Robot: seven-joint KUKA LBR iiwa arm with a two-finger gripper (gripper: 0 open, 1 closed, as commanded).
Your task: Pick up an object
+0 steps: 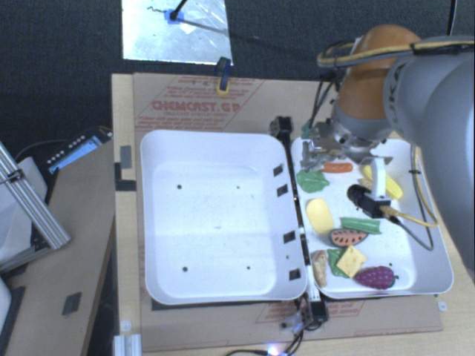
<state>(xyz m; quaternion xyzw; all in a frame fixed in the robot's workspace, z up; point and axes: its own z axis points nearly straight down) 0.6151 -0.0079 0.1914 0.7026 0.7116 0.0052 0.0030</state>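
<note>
Dark carpet (59, 65), wooden bench (126, 110)

The arm (415, 87) is cut off by the right and top edges of the view; its base is out of frame. The arm covers the far right corner of the right bin (430, 273). The gripper (319, 153) sits low over the far left corner of that bin; the state of its fingers cannot be determined. The green leaf-shaped item (312, 180) lies just beside the gripper; contact cannot be determined. The orange item (338, 167) is partly hidden by the wrist. The yellow item (391, 187) is partly covered by a white part (379, 178).
</note>
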